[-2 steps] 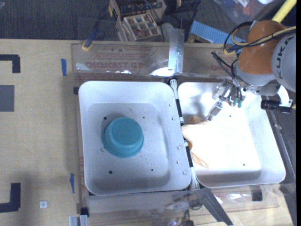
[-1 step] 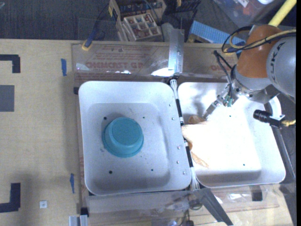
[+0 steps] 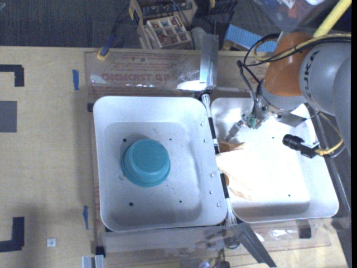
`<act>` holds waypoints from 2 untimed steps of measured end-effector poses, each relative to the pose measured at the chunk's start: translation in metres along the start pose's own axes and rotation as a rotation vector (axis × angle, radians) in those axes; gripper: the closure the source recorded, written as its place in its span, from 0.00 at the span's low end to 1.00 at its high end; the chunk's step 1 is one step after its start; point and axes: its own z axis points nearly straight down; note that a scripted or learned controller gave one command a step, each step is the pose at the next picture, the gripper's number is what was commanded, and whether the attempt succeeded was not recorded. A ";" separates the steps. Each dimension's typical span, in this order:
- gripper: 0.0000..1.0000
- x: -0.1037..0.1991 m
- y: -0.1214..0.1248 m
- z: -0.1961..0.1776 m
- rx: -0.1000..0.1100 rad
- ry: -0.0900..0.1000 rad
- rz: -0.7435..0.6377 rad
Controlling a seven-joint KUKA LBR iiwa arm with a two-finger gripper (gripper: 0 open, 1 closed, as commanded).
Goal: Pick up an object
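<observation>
The gripper hangs low over the right bin, likely reaching for something there; its grip I cannot tell; the blue bowl sits left

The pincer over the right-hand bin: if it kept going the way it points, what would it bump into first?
The pincer points down-left, so it would probably first meet the brownish object lying by the right bin's left wall; depth is uncertain.

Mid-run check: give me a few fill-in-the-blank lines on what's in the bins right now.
1. The bowl is coloured ____.
2. The bowl lies in the ____ bin.
3. The hand is over the ____ bin.
4. The band above the wrist is ____.

Missing words: blue; left; right; orange
</observation>
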 end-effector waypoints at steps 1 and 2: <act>0.00 0.016 0.001 -0.099 -0.001 -0.002 -0.059; 0.00 0.051 -0.019 -0.098 0.004 0.002 0.144</act>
